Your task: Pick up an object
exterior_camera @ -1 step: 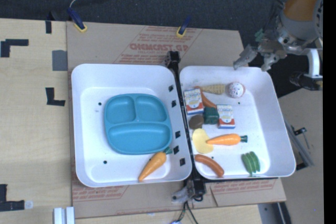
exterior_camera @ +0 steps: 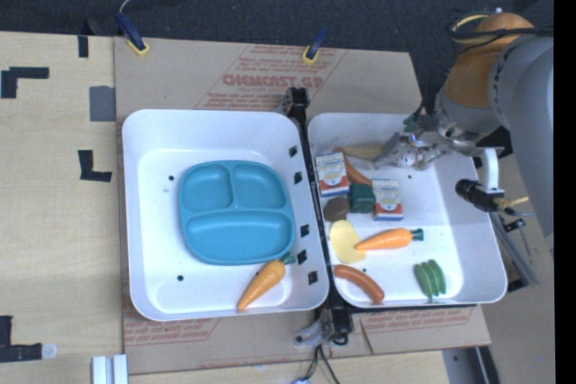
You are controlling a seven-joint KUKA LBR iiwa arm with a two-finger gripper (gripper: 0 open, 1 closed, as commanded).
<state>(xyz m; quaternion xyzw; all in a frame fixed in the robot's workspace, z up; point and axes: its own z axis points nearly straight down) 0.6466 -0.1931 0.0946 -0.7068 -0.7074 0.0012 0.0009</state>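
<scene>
Pick not yet made; nothing lifted.
Left bin (exterior_camera: 144, 193): blue plate (exterior_camera: 237, 211), carrot (exterior_camera: 261, 281) beside it. Right bin (exterior_camera: 468, 234): cartons, second carrot (exterior_camera: 387, 239), sausage (exterior_camera: 358, 281), green pepper (exterior_camera: 430, 277). Gripper (exterior_camera: 402, 148) low over right bin's far edge, spread of tips impossible to tell, nothing visibly between them.

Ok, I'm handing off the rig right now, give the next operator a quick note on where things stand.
Gripper: over the right bin's far side, nothing visibly between its fingers.
Right bin holds two small cartons, a carrot, a sausage, a green vegetable and a yellow piece.
Left bin holds a blue divided plate and a second carrot.
Done: no pick yet. Left: grasp and lift one object.
</scene>
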